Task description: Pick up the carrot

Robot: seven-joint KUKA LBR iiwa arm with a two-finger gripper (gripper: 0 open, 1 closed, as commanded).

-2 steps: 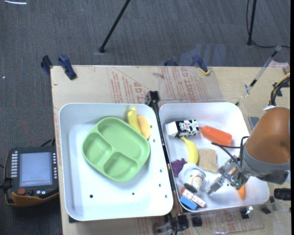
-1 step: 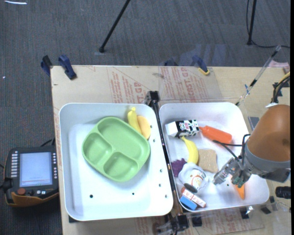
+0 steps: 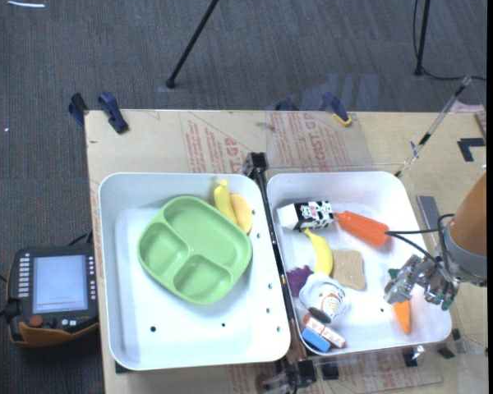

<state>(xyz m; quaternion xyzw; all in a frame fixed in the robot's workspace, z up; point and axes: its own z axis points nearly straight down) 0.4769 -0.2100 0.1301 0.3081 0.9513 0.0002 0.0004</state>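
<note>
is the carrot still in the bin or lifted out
In the bin. The small orange carrot lies on the floor of the right white bin, just below the two-finger gripper, not between its fingers.

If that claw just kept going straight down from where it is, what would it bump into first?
Most likely the carrot, the small orange piece lying just below the gripper in the right bin. Height is hard to judge from this slanted view, so it could land on the bin floor beside it.

A light green divided plate (image 3: 195,250) lies in the white left bin (image 3: 115,261), with a yellow banana (image 3: 223,201) at its upper edge. In the white right bin (image 3: 386,185) are an orange carrot (image 3: 403,316), a black-and-white cow-patterned carton (image 3: 312,213) and tan bread (image 3: 348,268). The worktop (image 3: 189,142) is brown cardboard with red print.
</note>
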